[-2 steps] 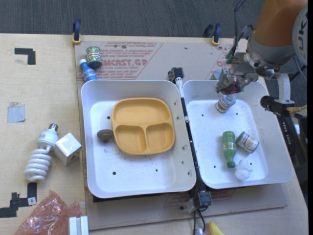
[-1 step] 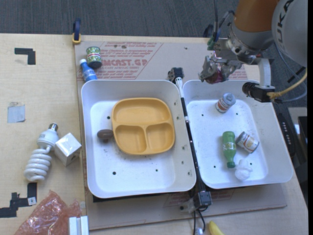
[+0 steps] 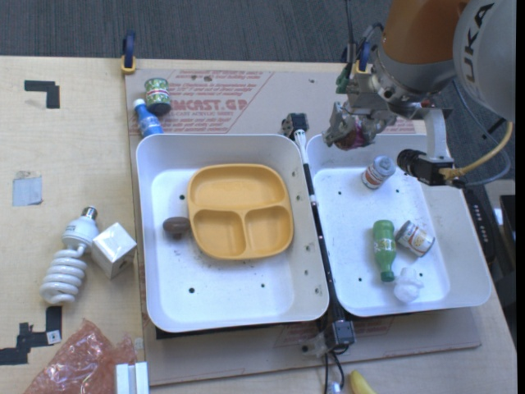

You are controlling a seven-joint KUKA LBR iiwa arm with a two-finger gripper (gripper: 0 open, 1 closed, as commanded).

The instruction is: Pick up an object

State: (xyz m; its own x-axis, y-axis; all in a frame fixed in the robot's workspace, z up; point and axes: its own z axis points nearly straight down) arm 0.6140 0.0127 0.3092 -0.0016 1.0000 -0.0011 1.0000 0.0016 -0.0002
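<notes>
My gripper [image 3: 351,131] hangs above the far left corner of the right bin [image 3: 459,290]. It is shut on a small dark purple object [image 3: 356,138] that shows between its fingers, lifted off the bin floor. Below it in the right bin lie a small grey bottle with a red band [image 3: 378,172], a green bottle [image 3: 383,249], a small can [image 3: 415,239] and a crumpled white piece [image 3: 408,286]. The left bin [image 3: 164,302] holds a yellow divided plate [image 3: 241,210] and a brown lump [image 3: 175,226] beside the plate's left edge.
The arm's grey and orange body [image 3: 426,23] comes in from the top right over the right bin's far edge. Outside the bins, at the left, lie a spiral light bulb [image 3: 70,257], a white cube [image 3: 113,249], a blue-capped bottle [image 3: 152,105] and red mesh [image 3: 82,359].
</notes>
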